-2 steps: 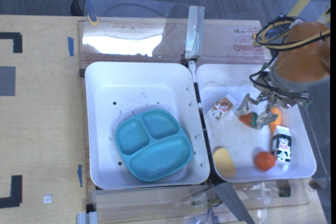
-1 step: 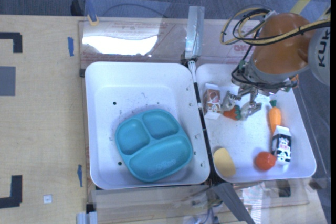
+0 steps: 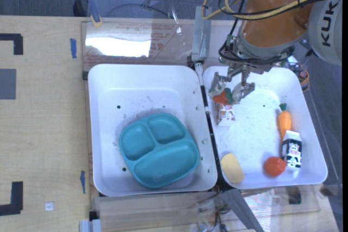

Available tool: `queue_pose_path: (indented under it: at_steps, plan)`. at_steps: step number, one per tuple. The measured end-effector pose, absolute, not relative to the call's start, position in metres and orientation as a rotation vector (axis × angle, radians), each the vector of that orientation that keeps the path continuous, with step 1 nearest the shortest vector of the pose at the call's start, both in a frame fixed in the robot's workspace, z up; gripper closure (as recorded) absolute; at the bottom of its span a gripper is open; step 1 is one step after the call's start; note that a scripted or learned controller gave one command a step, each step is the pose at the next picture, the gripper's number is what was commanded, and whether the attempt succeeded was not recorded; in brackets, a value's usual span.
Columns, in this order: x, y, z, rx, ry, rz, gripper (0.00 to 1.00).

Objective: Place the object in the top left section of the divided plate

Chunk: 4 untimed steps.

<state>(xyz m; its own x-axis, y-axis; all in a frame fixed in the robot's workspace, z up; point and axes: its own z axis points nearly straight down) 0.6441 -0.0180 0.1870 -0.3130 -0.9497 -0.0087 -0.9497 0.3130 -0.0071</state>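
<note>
Fingers [image 3: 218, 83] of the metal two-finger gripper [image 3: 231, 87] spread apart just above a small red-and-green toy [image 3: 222, 98] in the right shallow white bin [image 3: 312, 133], gripping nothing.

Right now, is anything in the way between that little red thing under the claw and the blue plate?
Only the bins' rims where they meet. The small red item sits under the gripper in the right bin; the blue divided plate lies in the left bin, its sections holding nothing.

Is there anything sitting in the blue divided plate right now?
No, the blue divided plate in the left bin has all three sections bare, while the carrot and tomato lie in the right bin.
</note>
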Motion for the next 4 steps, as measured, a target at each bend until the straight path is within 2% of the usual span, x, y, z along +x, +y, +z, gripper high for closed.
queue_pose_path:
  at_steps: [1,2,3,4]
  plan:
    - [0.668,-0.051,0.182,-2.064,2.361,0.004,1.00]
    - [0.619,-0.048,0.182,-2.427,1.993,0.011,1.00]
    - [0.661,-0.086,0.126,-2.457,1.944,-0.005,1.00]
    - [0.636,-0.116,0.086,-2.660,1.666,-0.001,1.00]
